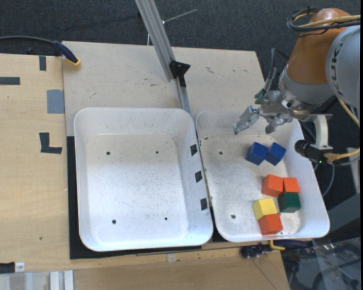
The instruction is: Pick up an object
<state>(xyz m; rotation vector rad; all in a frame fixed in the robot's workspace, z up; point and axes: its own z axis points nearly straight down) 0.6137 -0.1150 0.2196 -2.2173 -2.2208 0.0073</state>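
Two blue cubes (265,153) lie touching at centre right of the frame in the right bin (224,180), just below the gripper (257,122), its fingers spread and empty; apparently light, rigid, best pinched across opposite flat faces.

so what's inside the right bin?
The right bin holds two blue cubes touching, then a cluster: two orange, one green, one yellow. The gripper hangs over its far end, hiding the rim there.
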